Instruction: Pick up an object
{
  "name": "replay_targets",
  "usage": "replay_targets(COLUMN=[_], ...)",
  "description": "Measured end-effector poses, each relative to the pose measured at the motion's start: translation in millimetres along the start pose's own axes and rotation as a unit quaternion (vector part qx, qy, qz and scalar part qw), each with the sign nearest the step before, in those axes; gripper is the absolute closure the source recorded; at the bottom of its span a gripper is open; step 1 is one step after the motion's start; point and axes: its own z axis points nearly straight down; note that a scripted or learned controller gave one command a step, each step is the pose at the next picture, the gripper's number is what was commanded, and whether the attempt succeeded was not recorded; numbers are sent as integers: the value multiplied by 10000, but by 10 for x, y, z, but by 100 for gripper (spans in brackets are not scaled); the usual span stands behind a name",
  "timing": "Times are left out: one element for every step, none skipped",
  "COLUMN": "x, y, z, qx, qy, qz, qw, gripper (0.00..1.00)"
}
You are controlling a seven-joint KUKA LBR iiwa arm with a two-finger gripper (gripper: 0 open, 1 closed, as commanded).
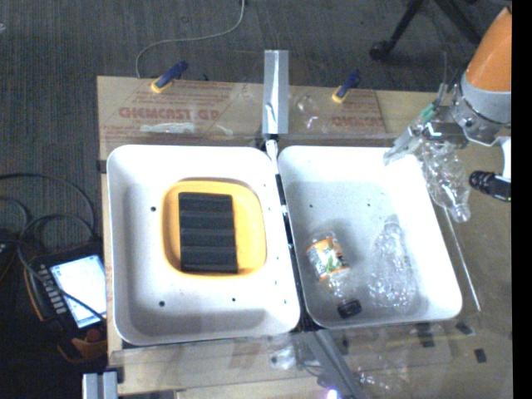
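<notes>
1 gripper (440, 152) — clear plastic (445, 181) blurs its tips.

The single camera sits above the bench (208, 106), looking down at a slant, taking in both white bins (125, 223) whole.

Two bins sit side by side on the bench (125, 106), their inner walls touching along the middle. The left bin (125, 223) holds a tray (253, 223) near its centre, and a ridged block (206, 231) lies on that tray. In the right bin (349, 181), a small bottle (328, 260) lies toward six o'clock of its centre, with a cap (348, 308) just beyond it at five o'clock. A crumpled clear wrapper (391, 260) lies at three o'clock of the bottle, near the wall. The gripper (445, 169) hangs over the bin's rim at two o'clock. Two clamps (169, 76) sit at the bench's twelve o'clock edge. A tablet (75, 285) lies off the bench at nine o'clock.
</notes>
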Motion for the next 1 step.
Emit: replay_targets(x=[-51], y=[-488], z=[518], qx=[0], qy=[-16], qz=[-489], qw=[9988], gripper=[0])
